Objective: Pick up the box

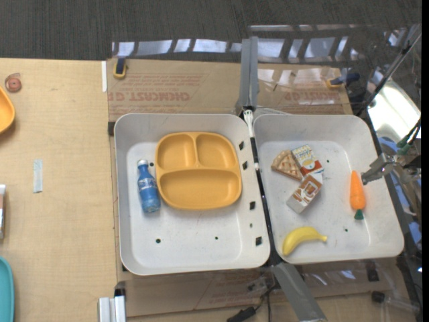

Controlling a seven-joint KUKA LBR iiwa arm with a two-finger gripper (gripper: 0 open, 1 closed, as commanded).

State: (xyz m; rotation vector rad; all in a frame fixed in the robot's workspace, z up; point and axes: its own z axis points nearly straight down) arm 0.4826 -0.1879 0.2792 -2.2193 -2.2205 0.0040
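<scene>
A red and white carton box (305,193) lies tilted near the middle of the right bin (335,134). A smaller box (305,157) with red and yellow print rests just above it, against a waffle (286,165). My gripper (375,173) shows as a thin grey shape at the right bin's right rim, just above an orange carrot (358,191). It is well to the right of both boxes and touches neither.
A banana (303,239) lies at the front of the right bin. The left bin (134,247) holds a yellow divided plate (198,170) and a blue bottle (148,187). Cardboard lies behind both bins, and a wooden table stretches to the left.
</scene>
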